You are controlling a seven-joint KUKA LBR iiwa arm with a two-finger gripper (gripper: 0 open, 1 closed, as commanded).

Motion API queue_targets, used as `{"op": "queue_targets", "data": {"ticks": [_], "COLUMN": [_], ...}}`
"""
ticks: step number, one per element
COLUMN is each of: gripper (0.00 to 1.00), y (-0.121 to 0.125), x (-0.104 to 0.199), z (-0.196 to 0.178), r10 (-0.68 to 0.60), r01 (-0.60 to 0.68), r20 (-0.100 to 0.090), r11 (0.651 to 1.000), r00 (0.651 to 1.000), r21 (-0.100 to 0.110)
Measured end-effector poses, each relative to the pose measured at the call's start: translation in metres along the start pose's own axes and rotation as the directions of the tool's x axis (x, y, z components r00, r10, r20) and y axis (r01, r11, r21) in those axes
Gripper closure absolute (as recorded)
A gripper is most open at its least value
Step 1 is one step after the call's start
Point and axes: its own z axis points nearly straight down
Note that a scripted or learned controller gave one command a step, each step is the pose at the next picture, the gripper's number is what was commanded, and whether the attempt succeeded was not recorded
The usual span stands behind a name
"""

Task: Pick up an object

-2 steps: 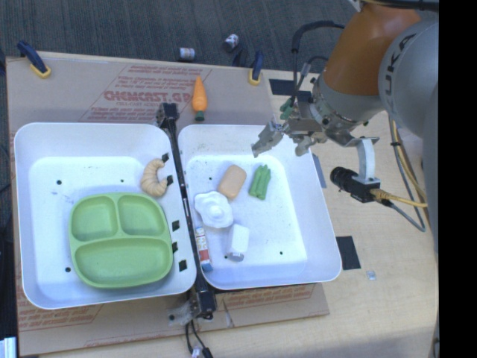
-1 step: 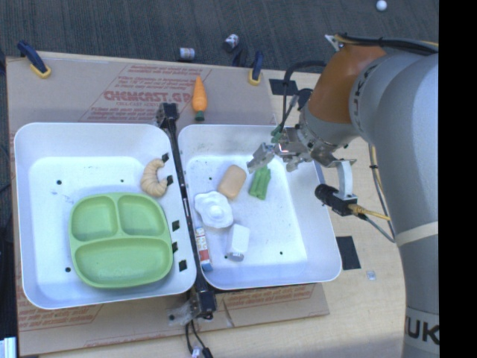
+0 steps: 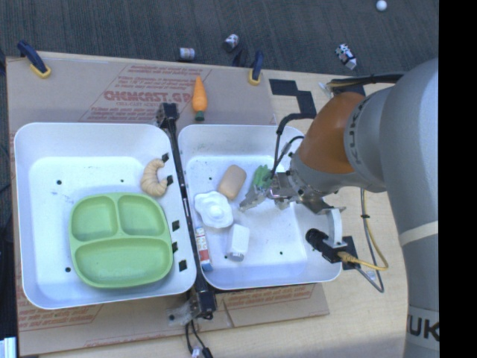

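The right bin [image 3: 298,271] holds a tan bread-like block [image 3: 232,181], a green leafy piece [image 3: 261,175], a white fried-egg shape [image 3: 214,209] and a small white cup [image 3: 238,242] lying on its side. A red and white tube [image 3: 202,246] lies along the bin's left wall. My gripper [image 3: 257,197] is low in this bin, just below the green piece and right of the tan block and the egg shape. Nothing can be made out in its grasp.
The left bin [image 3: 37,155] contains a green divided plate [image 3: 119,239] and a curled tan pastry [image 3: 154,177]. An orange carrot [image 3: 198,95] lies on the cardboard behind the bins. The arm covers the right bin's right side.
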Motion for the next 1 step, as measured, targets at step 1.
{"op": "queue_targets", "data": {"ticks": [1], "gripper": [0.0], "y": [0.1031], "x": [-0.0102], "z": [-0.0013], "r10": [0.002], "r01": [-0.002], "r20": [0.0], "r11": [1.0], "r00": [1.0], "r21": [-0.003]}}
